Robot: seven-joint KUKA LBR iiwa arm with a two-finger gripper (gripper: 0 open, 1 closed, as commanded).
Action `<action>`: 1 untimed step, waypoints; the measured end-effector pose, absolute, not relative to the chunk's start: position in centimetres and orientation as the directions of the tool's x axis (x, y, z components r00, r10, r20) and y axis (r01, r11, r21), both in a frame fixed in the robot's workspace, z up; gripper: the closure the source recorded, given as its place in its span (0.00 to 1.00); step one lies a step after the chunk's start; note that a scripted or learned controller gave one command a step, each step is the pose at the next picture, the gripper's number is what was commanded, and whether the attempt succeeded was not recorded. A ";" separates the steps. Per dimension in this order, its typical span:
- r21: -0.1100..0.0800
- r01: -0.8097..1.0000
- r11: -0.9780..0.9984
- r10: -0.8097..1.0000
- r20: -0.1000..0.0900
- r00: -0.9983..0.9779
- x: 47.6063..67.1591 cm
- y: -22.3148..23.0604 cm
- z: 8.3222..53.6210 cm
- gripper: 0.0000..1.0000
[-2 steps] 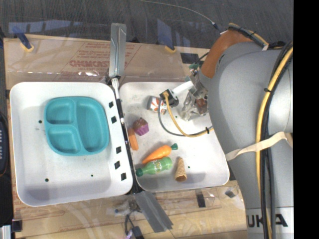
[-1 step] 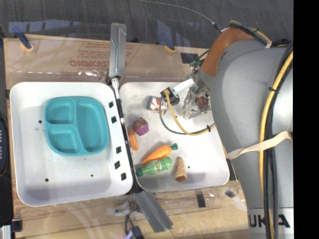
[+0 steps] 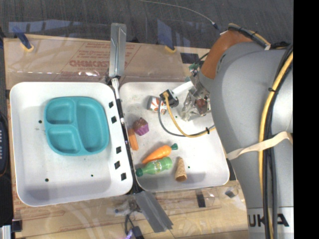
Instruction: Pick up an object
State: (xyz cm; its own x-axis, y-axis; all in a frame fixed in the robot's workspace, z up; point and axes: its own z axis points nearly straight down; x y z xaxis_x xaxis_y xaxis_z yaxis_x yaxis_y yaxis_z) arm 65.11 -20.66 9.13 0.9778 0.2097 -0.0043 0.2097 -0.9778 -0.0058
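Note:
My gripper (image 3: 192, 108) hangs low over the upper right part of the right bin (image 3: 209, 148), under the grey arm with its orange band. A small brownish object (image 3: 202, 105) shows right beside it; whether it is held is unclear. A small crumpled can-like item (image 3: 154, 103) lies just left of the gripper. Further left sits a purple cupcake-like toy (image 3: 141, 127). Toward the front lie an orange carrot (image 3: 158, 152), a green bottle (image 3: 155, 166) and a tan cone (image 3: 180, 169). An orange stick-like piece (image 3: 133, 139) rests against the bin's left wall.
The left bin (image 3: 30, 178) holds a teal divided plate (image 3: 77, 125). A yellow and black cable (image 3: 174, 126) loops from the wrist down over the right bin's middle. The arm's bulky grey body (image 3: 254, 108) covers the bench's right side.

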 end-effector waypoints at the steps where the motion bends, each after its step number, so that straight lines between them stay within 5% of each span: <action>1: -0.008 0.217 -0.976 0.217 -0.003 0.976 65.2 -20.4 10.2 1.00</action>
